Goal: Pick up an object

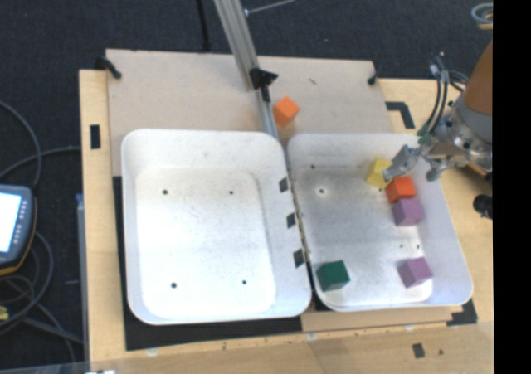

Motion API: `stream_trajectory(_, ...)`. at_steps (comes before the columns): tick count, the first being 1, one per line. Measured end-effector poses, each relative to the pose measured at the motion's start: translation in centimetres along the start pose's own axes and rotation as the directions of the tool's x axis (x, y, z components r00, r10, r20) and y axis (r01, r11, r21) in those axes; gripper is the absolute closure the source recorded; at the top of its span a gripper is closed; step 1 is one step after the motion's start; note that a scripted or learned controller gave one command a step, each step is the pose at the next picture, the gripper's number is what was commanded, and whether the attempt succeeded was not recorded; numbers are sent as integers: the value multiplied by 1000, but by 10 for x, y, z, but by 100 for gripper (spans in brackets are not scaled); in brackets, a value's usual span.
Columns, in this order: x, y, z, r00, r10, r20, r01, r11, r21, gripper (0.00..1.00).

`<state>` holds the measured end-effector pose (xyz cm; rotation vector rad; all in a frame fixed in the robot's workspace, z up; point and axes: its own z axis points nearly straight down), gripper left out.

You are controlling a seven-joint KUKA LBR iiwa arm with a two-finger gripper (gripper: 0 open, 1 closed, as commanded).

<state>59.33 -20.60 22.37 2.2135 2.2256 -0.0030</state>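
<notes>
The right bin [365, 302] holds several blocks. A yellow block [377, 172] and an orange block [401, 189] lie near its far right side, with a purple block [407, 211] just in front of them. A second purple block [413, 270] and a green block [333, 274] lie near the front. My gripper [419, 165] reaches in from the right, above the bin's far right corner. Its fingers [404, 158] are spread open just above and beside the yellow and orange blocks, with nothing between them.
The left bin [133, 198] sits beside the right one. Another orange block [285, 109] lies on the bench behind the bins, next to a slanted metal post [236, 24]. A small screen [12, 227] and cables lie off the bench at left.
</notes>
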Motion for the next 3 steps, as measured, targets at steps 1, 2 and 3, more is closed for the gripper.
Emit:
stream_trajectory(1,-6,30,89,1000,1,0,-1,1000,0,0)
stream_trajectory(2,-8,45,96,1000,6,-1,-6,1000,0,0)
stream_trajectory(3,-6,46,93,1000,3,0,-3,1000,-1,0)
